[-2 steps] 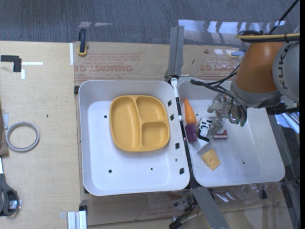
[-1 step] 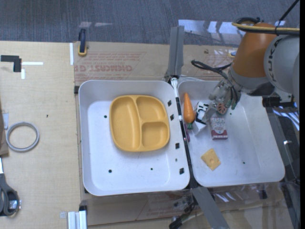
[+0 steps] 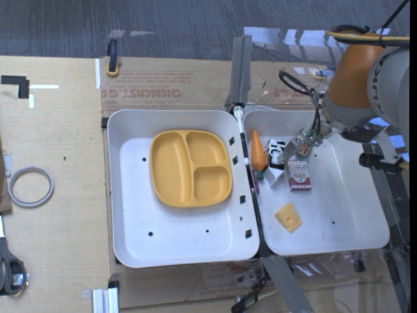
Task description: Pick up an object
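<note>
The gripper [image 3: 298,147] is seen low in the right bin [image 3: 352,237], just above a small red-and-white box [image 3: 299,175]; whether it is open cannot be told

A roll of grey tape [image 3: 30,186] lies flat on the bench [image 3: 58,135] well left of the bins. Scissors [image 3: 10,274], or something much like them, sit at the lower left edge. A clamp with an orange handle [image 3: 113,58] rests near the bench's far edge.

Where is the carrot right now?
The carrot lies in the right bin, against its left wall, just left of the small red-and-white box.
</note>
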`<state>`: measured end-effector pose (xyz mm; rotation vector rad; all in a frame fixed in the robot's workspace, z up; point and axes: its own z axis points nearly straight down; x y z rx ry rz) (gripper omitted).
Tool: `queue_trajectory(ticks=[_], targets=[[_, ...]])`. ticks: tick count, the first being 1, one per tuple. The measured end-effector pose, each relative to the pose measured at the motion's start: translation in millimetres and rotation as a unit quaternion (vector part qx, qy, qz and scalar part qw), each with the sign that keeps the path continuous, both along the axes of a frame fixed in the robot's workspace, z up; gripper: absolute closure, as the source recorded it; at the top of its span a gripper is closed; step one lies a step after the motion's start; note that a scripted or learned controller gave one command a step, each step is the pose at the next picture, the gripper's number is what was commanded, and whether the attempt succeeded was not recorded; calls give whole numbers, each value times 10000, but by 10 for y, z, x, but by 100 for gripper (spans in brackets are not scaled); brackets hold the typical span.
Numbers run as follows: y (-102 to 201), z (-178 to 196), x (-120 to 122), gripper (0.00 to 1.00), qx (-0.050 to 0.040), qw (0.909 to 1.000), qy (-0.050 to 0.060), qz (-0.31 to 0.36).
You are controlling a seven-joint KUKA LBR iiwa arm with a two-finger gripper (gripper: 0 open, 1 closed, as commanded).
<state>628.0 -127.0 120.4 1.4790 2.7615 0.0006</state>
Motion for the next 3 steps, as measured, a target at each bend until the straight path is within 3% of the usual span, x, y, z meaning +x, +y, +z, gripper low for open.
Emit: queue_trajectory(ticks=[1,2,3], targets=[[-142,-127,-401,0,-6,9999,-124,87],[-144,-23,-409,100,-7,9999,-90,102],[174,-109,-221,100,-12,9883,-81,-1521]])
